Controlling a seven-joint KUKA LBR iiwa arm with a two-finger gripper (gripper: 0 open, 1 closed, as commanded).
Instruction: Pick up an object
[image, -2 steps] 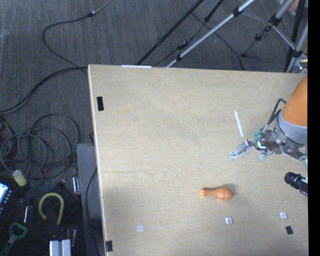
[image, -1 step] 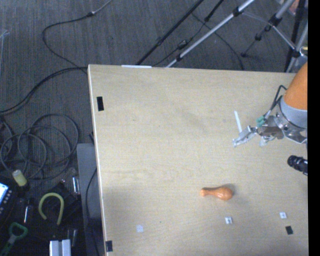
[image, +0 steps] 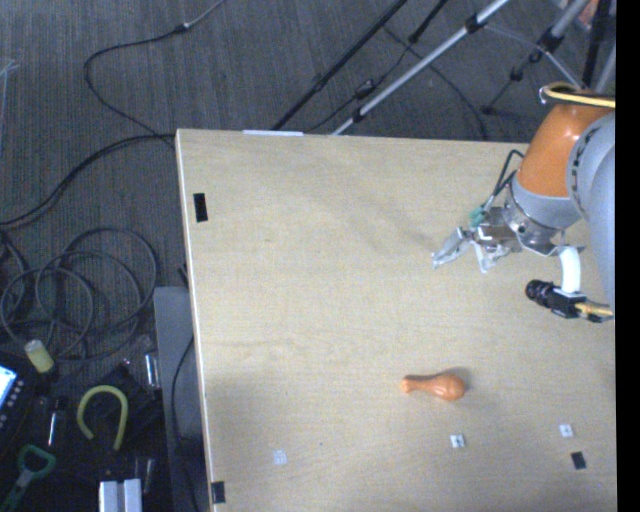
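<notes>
A small orange gourd-shaped object (image: 436, 385) lies on its side on the pale wooden bench top (image: 320, 300), toward the front right, with its thin neck pointing left. My gripper (image: 462, 259) hangs over the bench's right part, well behind the orange object and apart from it. Its silver fingers are spread open with nothing between them. The grey arm with its orange band (image: 556, 160) comes in from the right edge.
Small white tags (image: 457, 440) and black marks (image: 200, 207) dot the bench. Its left edge drops to a carpeted floor with coiled cables (image: 80, 290) and tools. Tripod legs (image: 420, 60) cross the floor behind the bench.
</notes>
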